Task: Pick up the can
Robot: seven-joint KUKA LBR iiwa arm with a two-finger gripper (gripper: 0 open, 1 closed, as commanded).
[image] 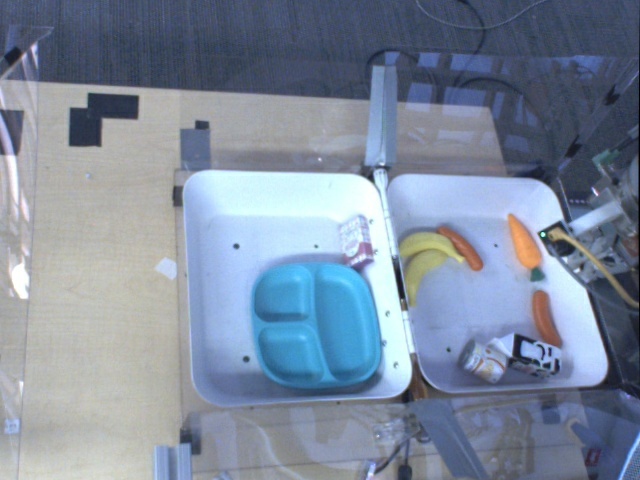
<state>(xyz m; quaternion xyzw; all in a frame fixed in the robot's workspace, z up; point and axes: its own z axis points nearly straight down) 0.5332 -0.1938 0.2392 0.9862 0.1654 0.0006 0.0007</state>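
Can point(487, 359) lies on its side at the lower edge of the right bin point(590, 313), touching a black-and-white carton point(535, 355). Bananas point(428, 256) and carrots point(523, 241) occupy that bin's upper part; the left bin point(215, 218) holds a blue tray point(316, 324). Gripper point(590, 230), at the frame's right edge, is too indistinct to tell whether it is released or clenched.
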